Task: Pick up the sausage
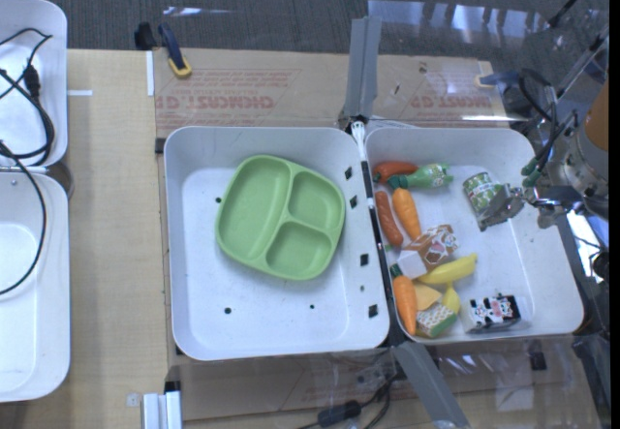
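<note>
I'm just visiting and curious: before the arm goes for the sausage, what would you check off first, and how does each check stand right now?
1. Sausage located: ok. The sausage lies by the left wall of the right bin.
2. Sausage exposed from above: ok, nothing rests on top of it.
3. Room for fingers: not ok. A carrot lies right beside it and the bin wall is on its other side.
4. Gripper over the sausage: not ok. It sits further right, near the green can.
5. Gripper free of objects: cannot tell.
6. Green plate out of the way: ok, it is in the left bin.
</note>
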### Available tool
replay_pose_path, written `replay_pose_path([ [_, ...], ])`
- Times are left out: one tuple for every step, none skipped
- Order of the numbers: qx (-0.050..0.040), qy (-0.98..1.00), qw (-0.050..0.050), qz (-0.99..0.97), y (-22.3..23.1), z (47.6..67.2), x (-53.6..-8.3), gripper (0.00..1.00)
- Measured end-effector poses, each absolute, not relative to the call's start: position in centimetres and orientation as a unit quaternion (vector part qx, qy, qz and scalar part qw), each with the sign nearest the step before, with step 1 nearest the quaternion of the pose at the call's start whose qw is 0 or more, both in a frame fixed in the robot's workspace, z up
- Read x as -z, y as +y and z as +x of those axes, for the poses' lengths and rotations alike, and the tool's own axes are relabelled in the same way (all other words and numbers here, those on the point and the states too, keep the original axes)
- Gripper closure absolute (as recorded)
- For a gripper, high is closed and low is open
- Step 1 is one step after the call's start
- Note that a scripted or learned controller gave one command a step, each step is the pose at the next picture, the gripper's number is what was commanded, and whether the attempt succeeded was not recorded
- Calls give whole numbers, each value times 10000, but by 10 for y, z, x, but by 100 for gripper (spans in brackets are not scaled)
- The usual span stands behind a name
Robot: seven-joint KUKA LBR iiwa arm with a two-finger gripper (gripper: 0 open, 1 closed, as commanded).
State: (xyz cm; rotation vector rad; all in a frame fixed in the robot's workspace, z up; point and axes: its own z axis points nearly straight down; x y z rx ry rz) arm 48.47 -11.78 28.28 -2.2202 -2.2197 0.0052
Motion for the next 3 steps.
replay_pose_path([
  [-21, -6361, 17, -7716, -47, 477, -190, 0],
  [-18, -6423, 15, -7664, -97, 559, -125, 0],
  [-7, -6507, -42, -7594, -107, 596, -98, 0],
])
